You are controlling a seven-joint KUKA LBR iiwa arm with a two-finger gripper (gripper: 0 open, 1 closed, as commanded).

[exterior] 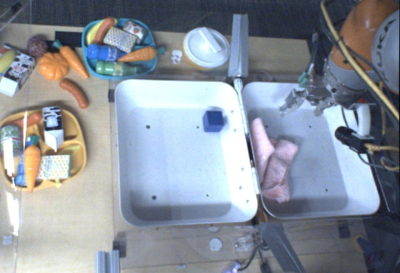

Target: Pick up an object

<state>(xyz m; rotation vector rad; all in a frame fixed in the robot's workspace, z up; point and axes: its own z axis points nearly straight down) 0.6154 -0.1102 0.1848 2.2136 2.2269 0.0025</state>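
**Approaching the pick: gripper poised over the right bin**

Working from largest to smallest, start with the arm (369, 34): it enters from the right, its orange band above the wrist, and carries the gripper (306, 100) over the upper part of the right bin (331, 203). The fingers look spread apart, and nothing sits between them; the gripper holds no object.

The left bin (181, 203) lies well to the gripper's left, beyond the shared divider.

The nearest candidate is the pink cloth (273, 162), a soft folded bundle below and slightly left of the gripper, lying in the right bin close to the divider wall. The blue cube (214, 120) sits farther to the gripper's left, across the divider, in the upper right part of the left bin.

Recommended procedure:

1. Select the pink cloth as the shorter reach.
2. Centre the gripper over the thickest fold, not the thin upper end.
3. Keep clear of the divider wall during descent.
4. Descend fully; soft cloth compresses and a shallow grasp will probably slip.
5. Close, then lift straight up.

The cube demands precise alignment of the fingers with its flat faces.
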